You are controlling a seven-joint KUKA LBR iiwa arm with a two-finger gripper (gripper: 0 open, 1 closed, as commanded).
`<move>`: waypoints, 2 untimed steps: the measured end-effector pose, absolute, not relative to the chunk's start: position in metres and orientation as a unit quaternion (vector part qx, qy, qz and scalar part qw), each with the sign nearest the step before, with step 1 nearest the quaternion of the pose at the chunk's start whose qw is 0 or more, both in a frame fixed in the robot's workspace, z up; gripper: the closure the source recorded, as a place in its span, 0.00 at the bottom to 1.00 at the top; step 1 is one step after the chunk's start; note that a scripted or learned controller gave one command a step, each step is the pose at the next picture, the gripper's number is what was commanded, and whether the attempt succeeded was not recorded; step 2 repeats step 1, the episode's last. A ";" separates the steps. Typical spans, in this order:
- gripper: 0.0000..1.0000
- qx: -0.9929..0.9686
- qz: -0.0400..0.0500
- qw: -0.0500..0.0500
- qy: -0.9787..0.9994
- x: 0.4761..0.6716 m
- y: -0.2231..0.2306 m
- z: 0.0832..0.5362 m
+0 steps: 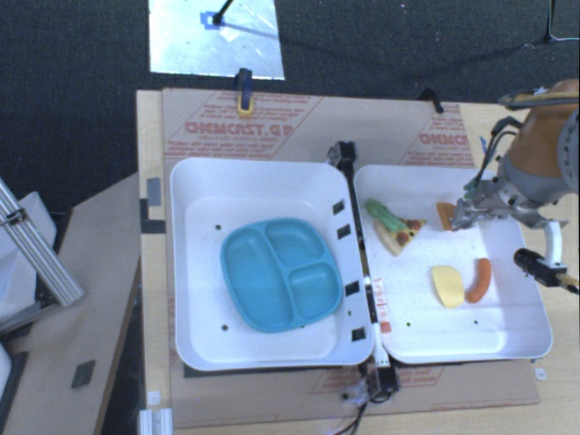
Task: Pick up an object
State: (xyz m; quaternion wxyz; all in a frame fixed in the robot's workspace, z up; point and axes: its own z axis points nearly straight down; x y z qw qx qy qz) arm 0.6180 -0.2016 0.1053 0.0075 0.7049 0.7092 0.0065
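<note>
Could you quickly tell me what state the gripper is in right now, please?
Gripper: low in the right bin, beside a small orange piece; open or shut cannot be told.

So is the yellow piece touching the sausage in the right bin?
Apart. The camera view shows a strip of white bin floor between the yellow piece and the sausage, which lie side by side in the right bin.

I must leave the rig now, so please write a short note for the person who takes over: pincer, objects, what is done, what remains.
Pincer: low in the right bin, beside the small orange piece; no object visibly held.
Right bin: pizza slice, green piece, yellow piece, sausage.
Left bin: blue divided plate.
Done: nothing lifted.
Left: grasp and lift one object.
</note>
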 end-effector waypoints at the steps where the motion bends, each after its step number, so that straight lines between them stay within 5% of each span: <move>1: 1.00 0.706 0.001 0.003 0.709 0.622 -0.204 0.150; 2: 1.00 0.706 0.001 0.003 0.709 0.622 -0.204 0.150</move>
